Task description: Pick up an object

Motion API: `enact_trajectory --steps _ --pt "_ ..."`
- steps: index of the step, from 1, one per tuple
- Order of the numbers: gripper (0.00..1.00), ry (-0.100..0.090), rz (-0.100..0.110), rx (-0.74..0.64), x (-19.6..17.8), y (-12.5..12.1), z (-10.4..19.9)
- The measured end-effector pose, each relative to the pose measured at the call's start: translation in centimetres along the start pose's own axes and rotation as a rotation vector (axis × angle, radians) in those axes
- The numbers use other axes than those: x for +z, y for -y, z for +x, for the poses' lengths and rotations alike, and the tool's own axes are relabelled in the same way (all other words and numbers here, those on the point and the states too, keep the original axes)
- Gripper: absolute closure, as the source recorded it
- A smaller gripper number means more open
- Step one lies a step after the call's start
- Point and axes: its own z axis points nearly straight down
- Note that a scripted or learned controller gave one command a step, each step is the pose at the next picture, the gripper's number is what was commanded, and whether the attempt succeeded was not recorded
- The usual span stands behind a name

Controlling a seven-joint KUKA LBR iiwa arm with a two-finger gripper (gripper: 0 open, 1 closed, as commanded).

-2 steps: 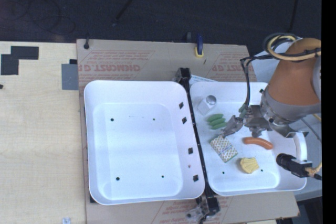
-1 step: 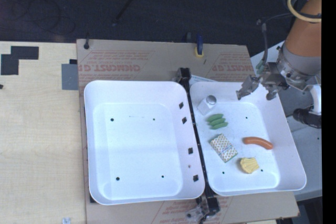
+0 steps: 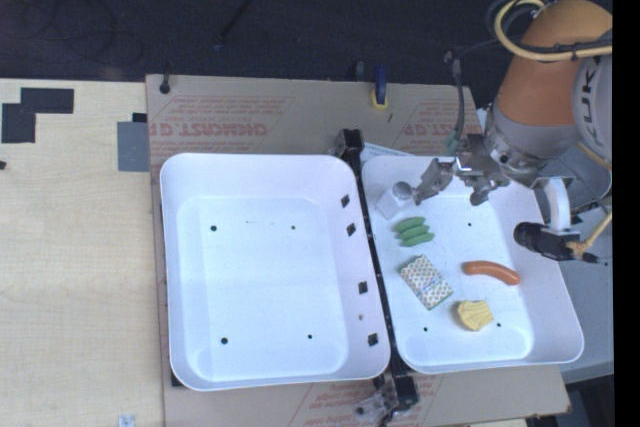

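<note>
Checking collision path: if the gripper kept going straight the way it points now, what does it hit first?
The gripper points left and down over the right bin. Probably the small grey object by that bin's upper-left corner comes first, then the green piece. Depth is unclear from this single slanted view.

You get bright, even light from above on the two white bins (image 3: 265, 177), whose floors are close to washed out, while the upper part of the frame falls into near-black where cables barely show. Shadows are short and soft, lying just under the small items in the right bin. The picture is slightly soft and grainy throughout, so print on the cardboard (image 3: 250, 120) stays hard to read.
</note>
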Motion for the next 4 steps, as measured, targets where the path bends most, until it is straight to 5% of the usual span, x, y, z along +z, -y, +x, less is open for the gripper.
enact_trajectory --steps 2,3,4 --pt "0.0 0.002 0.001 0.003 14.4 0.5 0.9" --pt "1.0 0.001 0.001 0.009 13.2 0.5 0.7" --pt "1.0 -0.002 -0.008 -0.005 3.6 3.5 8.6"
